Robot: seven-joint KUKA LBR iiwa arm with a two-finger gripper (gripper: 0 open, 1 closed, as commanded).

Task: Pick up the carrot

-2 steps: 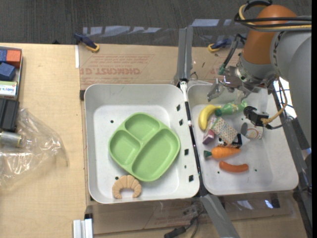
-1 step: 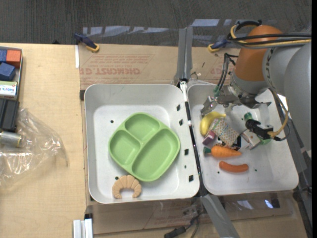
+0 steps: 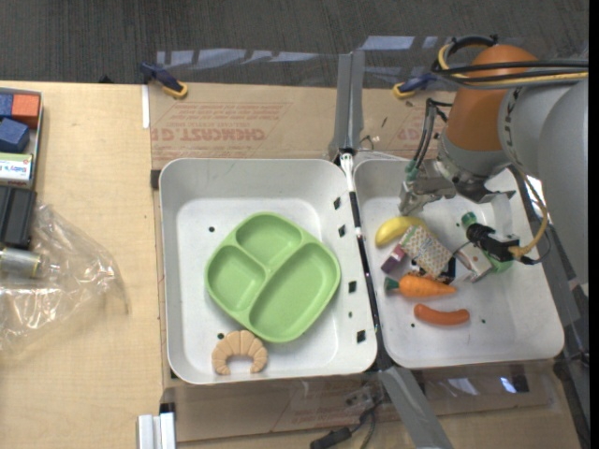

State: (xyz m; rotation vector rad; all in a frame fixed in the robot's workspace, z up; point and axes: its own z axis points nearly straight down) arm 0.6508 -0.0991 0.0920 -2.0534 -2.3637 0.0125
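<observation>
- A light wooden bench [image 3: 84, 363] under dark carpet carries a sheet of brown cardboard [image 3: 243, 124] and two shallow white bins side by side, the left bin [image 3: 178, 279] and the right bin [image 3: 524, 344].
- The grey arm [image 3: 552, 129] reaches in from the right, its orange band [image 3: 482, 96] bent over the far part of the right bin with black and yellow cables looping off it.
- The gripper [image 3: 416, 199] hangs below the band at the bin's far left area, just above the banana; I cannot tell whether it is parted or closed, and nothing is visibly held.
- The carrot [image 3: 426, 287] lies on the floor of the right bin, orange with a green stub pointing left, near the middle and toward the near side.
- A yellow banana [image 3: 393, 229] sits just beyond it, touching a speckled patterned block [image 3: 423, 248] that lies between banana and carrot.
- A red-orange sausage [image 3: 441, 315] lies just nearer than the carrot, roughly parallel.
- A small green-and-white object [image 3: 482, 251] rests to the carrot's right.
- In the left bin sit a green divided plate [image 3: 272, 276] and a croissant [image 3: 240, 352] at its near edge.
- At far left lie crumpled clear plastic [image 3: 56, 269] and a box of coloured blocks [image 3: 19, 129].
</observation>
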